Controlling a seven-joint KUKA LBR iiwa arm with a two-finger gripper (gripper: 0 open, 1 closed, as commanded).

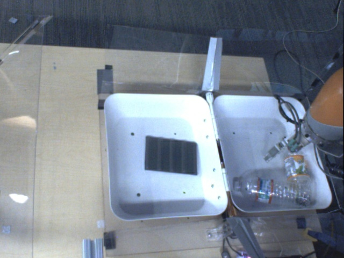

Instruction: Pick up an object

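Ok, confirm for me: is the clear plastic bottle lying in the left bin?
No, the clear plastic bottle lies on its side in the right bin, along its near wall.

One fixed camera hangs above the bench, looking down at a slant from a middling height. It takes in both bins: left bin, right bin. The arm enters at its right edge.
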